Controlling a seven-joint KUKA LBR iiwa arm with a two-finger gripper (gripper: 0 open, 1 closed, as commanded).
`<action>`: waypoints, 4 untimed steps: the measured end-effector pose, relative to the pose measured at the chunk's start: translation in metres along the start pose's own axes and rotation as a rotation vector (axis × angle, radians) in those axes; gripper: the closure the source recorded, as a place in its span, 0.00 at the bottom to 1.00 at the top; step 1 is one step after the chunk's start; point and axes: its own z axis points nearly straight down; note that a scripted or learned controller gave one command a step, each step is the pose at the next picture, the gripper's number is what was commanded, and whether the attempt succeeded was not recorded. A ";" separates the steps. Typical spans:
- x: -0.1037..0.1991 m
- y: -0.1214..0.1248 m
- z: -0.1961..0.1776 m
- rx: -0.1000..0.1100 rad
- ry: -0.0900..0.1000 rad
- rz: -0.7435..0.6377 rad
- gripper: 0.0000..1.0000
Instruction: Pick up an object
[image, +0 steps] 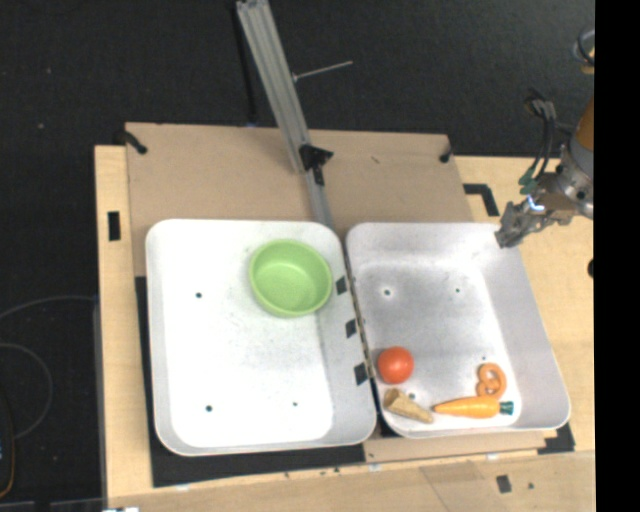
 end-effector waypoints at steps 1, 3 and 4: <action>0.055 -0.002 0.007 0.004 0.002 -0.002 1.00; 0.163 0.016 0.011 0.002 0.003 -0.004 1.00; 0.207 0.026 0.009 0.003 0.003 -0.002 1.00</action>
